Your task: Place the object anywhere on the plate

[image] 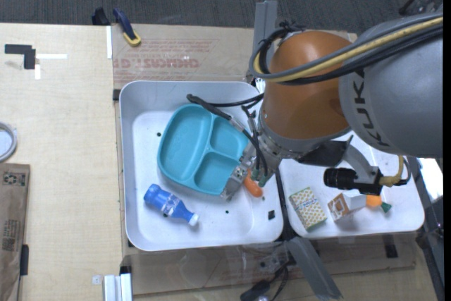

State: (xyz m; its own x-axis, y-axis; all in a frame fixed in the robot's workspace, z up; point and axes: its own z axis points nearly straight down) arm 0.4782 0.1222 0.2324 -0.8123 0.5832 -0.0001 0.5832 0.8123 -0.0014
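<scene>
Closest to the lens is the arm [394, 102], grey, its orange band [310, 84] bulging over the seam between the two bins. Below that band the gripper [238, 180] is down at the 4 o'clock edge of the blue plate [194, 151], and whether it is open or closed cannot be told from this angle. Just at the gripper's 3 o'clock, close against it, sits a small orange object [253, 187]. It lies outside the plate's rim on the floor of the left bin [130, 173], and I cannot tell whether anything has hold of it. The plate has three compartments and lies slantwise in the middle of that bin. At the plate's 7 o'clock, apart from it, a blue bottle [169, 204] with a white cap lies on its side. A tiny black square [271, 215] lies at the gripper's 4 o'clock, near the bin's right wall. Farther toward 3 o'clock, in the right bin [412, 225], a green-and-white box [308, 208] lies just beside a brown-and-white carton [343, 207]. Up at 11 o'clock, on the bench beyond the bins, rests a blue-and-yellow clamp [127, 29]
</scene>
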